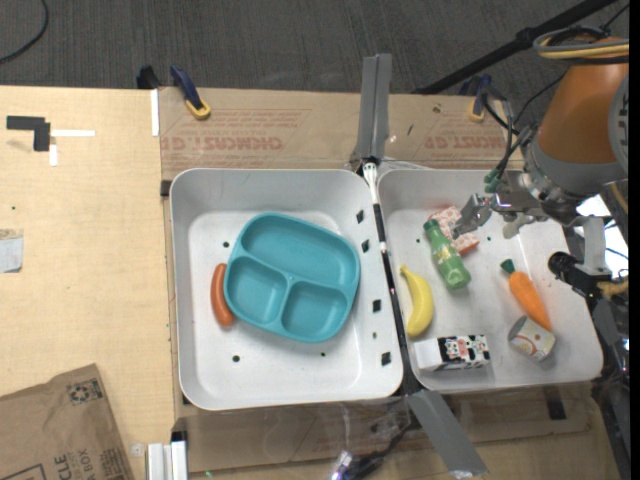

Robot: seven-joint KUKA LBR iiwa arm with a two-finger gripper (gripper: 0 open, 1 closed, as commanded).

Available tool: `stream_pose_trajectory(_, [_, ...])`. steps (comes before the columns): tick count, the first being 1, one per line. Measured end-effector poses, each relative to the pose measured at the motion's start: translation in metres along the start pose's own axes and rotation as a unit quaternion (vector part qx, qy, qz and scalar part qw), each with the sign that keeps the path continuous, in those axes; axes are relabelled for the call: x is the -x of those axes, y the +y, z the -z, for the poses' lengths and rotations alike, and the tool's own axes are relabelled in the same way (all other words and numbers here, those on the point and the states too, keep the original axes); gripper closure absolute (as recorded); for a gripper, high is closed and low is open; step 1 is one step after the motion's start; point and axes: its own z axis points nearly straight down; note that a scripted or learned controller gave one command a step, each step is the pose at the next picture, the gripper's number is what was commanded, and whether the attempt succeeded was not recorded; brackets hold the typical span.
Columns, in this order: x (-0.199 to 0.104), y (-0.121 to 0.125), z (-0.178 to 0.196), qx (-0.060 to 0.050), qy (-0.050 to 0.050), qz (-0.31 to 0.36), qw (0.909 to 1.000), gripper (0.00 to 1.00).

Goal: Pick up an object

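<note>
Gripper (478, 215) over the right bin (575, 363), just above the green bottle (446, 256).

The bottle is a slim, glossy cylinder lying in that bin's upper left; whether the fingers are open or closed cannot be told, and nothing shows between them. A pink-and-white packet (446, 215) touches the bottle's top end. Below the bottle curves a smooth yellow banana (417, 301), and lower still a boxy carton (452, 352). Right of the bottle lie a tapered carrot (527, 297) and a small cup (531, 340). Left of the bottle, the left bin (195, 373) holds a teal divided plate (291, 279) and a sausage (220, 295).
</note>
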Motion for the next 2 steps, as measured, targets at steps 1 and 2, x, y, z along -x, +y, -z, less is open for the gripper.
stream_pose_trajectory(1, [-0.021,0.002,-0.0991,0.001,0.0,0.059,0.9982,0.0])
stream_pose_trajectory(2, [-0.021,0.0106,-0.0986,0.002,-0.001,0.133,0.9911,0.0])
